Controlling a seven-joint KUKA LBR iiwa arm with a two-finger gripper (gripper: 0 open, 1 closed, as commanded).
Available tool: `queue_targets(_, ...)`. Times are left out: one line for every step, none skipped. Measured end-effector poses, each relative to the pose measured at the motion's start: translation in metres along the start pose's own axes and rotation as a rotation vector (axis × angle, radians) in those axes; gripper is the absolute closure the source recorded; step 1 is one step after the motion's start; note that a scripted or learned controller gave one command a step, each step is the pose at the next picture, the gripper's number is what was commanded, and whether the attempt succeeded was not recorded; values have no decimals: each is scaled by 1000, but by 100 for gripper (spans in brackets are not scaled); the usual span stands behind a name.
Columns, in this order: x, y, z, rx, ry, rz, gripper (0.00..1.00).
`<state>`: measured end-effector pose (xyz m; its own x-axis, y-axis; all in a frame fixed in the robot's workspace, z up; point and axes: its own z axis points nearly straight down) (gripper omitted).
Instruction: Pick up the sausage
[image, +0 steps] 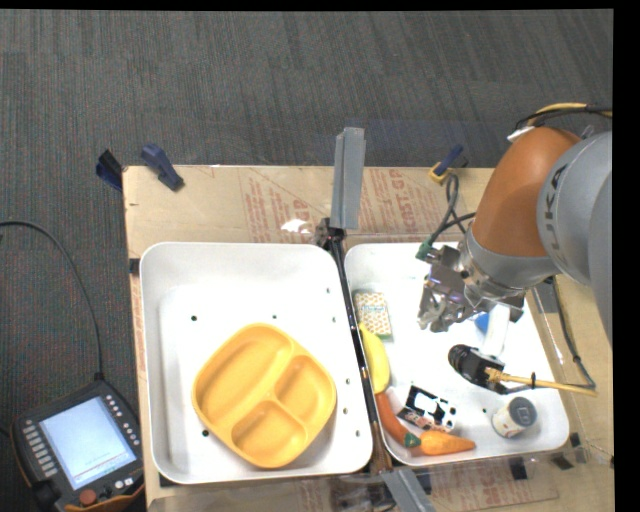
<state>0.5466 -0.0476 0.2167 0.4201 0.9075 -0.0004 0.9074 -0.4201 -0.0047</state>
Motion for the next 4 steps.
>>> queue_targets(-14, 39, 31, 0, -1, -203, 100)
queue_targets(-2, 73, 72, 0, -1, -236, 100)
queue_targets(-36, 124, 128, -3, 0, -385, 100)
queue_targets(-2, 101, 58, -3, 0, -398, 100)
